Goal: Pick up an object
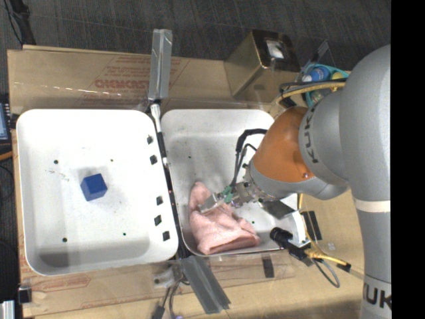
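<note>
A pink cloth [216, 226] lies bunched in the near part of the right bin [199, 138]. My gripper [214, 203] reaches in from the right and sits low over the cloth's upper edge, its tips at or just touching the fabric. A blue cube [93, 186] rests alone in the left bin [40, 145], far from the gripper. The orange wrist band and grey arm cover the right side of the right bin.
A metal divider [159, 72] runs between the two bins at the back. A brown box [255, 62] stands behind the right bin. Cardboard [86, 75] lies behind the left bin. The far part of the right bin has free floor.
</note>
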`<state>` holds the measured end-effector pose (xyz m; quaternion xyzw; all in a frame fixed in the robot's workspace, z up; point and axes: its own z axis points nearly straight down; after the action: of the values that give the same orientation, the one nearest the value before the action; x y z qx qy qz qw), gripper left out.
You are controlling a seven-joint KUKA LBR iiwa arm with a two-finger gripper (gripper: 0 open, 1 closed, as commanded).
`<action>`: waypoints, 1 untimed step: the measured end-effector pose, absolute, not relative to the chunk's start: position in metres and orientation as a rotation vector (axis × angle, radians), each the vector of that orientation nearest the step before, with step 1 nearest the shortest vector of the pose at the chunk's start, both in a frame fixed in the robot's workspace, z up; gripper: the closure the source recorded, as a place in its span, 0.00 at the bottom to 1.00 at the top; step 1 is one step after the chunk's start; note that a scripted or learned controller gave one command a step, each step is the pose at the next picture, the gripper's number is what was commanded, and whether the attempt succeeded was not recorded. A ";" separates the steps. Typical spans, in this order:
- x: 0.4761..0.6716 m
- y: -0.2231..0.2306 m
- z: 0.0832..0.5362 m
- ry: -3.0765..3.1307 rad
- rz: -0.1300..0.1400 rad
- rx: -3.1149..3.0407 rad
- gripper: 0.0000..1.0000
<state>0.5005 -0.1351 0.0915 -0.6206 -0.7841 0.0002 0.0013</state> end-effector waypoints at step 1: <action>0.526 -0.201 0.093 -2.517 0.000 -1.880 0.00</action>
<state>0.5262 -0.2006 0.0925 -0.5984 -0.8012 -0.0001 0.0001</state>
